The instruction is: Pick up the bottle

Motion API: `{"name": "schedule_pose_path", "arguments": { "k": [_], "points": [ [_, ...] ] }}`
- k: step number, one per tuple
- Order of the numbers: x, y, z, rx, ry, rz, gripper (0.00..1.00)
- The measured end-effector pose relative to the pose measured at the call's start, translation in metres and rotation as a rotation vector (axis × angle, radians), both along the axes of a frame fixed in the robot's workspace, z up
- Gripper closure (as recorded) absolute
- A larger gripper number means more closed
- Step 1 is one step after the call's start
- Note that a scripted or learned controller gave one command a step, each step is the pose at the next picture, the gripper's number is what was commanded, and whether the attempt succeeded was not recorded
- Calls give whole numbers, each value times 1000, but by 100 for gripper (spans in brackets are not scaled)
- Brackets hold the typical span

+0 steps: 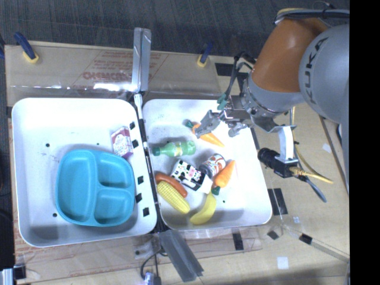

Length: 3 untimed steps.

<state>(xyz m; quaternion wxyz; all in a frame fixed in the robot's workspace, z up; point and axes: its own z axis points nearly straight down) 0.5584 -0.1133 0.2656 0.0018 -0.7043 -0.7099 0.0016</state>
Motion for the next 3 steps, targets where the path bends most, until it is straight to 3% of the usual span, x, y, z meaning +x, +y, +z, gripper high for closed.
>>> {"name": "schedule_pose_path", "arguments": {
  "k": [1,2,3],
  "points": [
    [10,100,-76,-2,3,-144,0],
    [13,24,-64,-1,-2,-106,0],
    [29,16,-175,-1,0,-209,0]
  ]
}}
